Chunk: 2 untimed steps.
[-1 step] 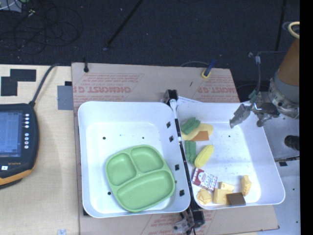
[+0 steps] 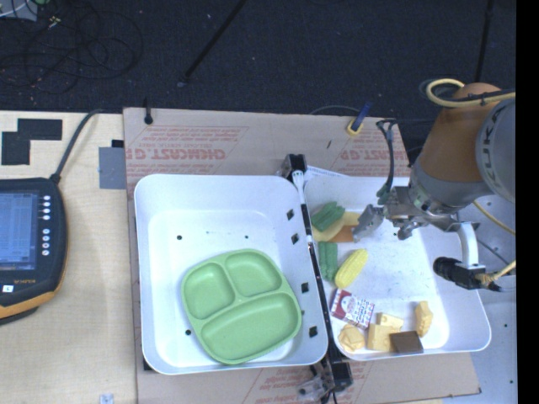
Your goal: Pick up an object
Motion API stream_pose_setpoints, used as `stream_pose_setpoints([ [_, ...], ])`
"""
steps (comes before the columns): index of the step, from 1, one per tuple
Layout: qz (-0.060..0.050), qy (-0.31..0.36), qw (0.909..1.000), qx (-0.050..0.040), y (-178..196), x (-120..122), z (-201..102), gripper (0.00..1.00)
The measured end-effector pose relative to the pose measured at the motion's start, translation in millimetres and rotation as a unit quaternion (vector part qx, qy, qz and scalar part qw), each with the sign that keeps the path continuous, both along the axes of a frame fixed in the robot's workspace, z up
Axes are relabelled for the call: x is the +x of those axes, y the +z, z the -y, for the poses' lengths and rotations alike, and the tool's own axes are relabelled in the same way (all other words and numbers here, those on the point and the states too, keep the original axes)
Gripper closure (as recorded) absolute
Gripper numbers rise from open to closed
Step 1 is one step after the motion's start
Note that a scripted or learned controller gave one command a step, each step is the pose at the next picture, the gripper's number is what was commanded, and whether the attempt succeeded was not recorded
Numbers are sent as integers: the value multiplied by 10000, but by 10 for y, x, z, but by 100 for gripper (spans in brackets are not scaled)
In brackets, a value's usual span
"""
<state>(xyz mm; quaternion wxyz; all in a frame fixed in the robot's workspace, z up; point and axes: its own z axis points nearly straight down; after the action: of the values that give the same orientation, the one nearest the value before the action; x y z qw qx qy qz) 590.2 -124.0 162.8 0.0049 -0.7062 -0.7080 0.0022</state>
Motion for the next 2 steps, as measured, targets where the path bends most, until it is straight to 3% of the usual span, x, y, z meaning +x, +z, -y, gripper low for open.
stream_pose_setpoints([
  [1, 33, -33, 10000, -10, -784, -363, -191, 0],
  [2, 60, -51, 10000, -42, -736, -602, -348, 0],
])
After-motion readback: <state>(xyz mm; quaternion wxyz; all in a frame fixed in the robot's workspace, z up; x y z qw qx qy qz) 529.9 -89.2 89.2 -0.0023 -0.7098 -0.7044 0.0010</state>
